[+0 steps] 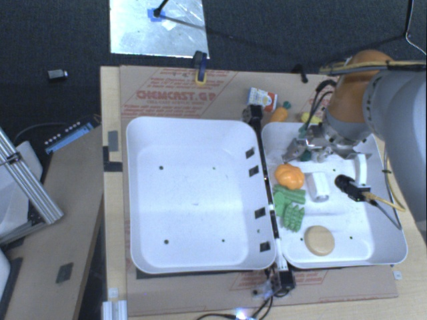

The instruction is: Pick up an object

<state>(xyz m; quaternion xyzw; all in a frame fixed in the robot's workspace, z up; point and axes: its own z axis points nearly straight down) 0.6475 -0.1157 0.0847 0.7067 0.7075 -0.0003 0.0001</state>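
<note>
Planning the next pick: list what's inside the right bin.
Right bin: orange ball, green toy, white cylinder, tan disc. The arm covers its far corner; anything beneath is hidden.

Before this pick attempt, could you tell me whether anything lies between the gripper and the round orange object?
Nothing visible does. The gripper sits just beyond the round orange object, with bare bin floor between; the green item lies on the object's other side.
</note>
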